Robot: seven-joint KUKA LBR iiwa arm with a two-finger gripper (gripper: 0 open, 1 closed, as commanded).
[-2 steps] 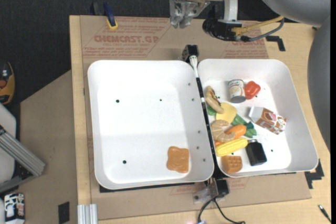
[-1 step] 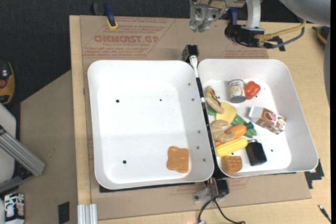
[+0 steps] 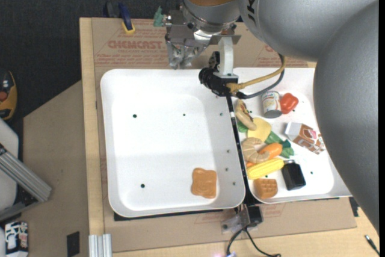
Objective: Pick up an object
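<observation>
Grey metal of the arm (image 3: 313,39) fills the upper right of the view, with an orange band above the wrist, and it reaches over the far edge of the bins. Under it lies the desk (image 3: 90,129), covered with brown cardboard. On the desk stand two shallow white bins side by side. The left bin (image 3: 150,129) holds one thing, a flat orange-brown piece that looks like toast (image 3: 204,182), lying near its front right corner, well apart from everything else. The right bin (image 3: 322,180) is crowded: a small can (image 3: 271,103), a red toy vegetable (image 3: 289,102), a cake slice (image 3: 305,136), a black block (image 3: 293,176), a yellow corn (image 3: 264,168) and other toy food touching each other.

The pincer (image 3: 180,57) hangs above the far rim of the left bin; I cannot tell its state, because this part is dark and small.

In my judgement the toast is the easiest choice. It seems light and stiff, probably plastic, a little slippery, not fragile. It lies flat, so the grip should take two opposite side edges, pressing low against the bin floor. The things in the right bin are harder, since neighbours block the way down
</observation>
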